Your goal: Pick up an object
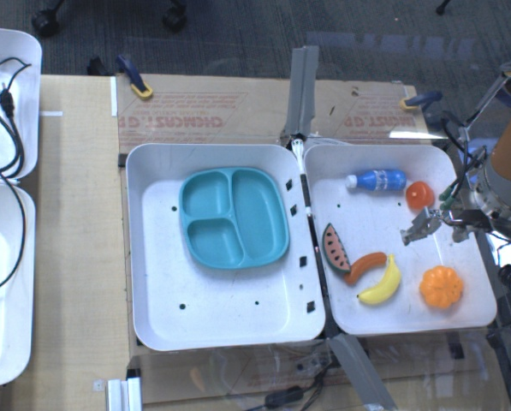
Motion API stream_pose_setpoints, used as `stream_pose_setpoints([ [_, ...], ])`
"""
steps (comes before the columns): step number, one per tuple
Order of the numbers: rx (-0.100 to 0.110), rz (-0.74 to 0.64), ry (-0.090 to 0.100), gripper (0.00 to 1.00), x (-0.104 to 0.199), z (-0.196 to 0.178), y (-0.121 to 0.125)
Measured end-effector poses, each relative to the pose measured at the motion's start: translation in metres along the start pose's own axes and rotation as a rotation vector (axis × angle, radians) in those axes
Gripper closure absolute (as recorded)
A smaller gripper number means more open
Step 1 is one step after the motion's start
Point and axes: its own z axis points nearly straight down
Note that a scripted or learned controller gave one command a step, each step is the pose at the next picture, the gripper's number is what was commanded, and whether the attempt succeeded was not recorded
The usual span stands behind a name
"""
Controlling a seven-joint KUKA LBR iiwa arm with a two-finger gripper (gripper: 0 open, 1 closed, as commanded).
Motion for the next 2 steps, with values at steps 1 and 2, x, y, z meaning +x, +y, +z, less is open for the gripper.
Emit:
stream_pose_setpoints([
  [1, -0.001, 0.005, 0.0, 0.0, 0.0201, 0.1353, -0.0166],
  [2, 0.0, 0.01, 0.001, 1.0, 0.0194, 0.127, -0.0167],
])
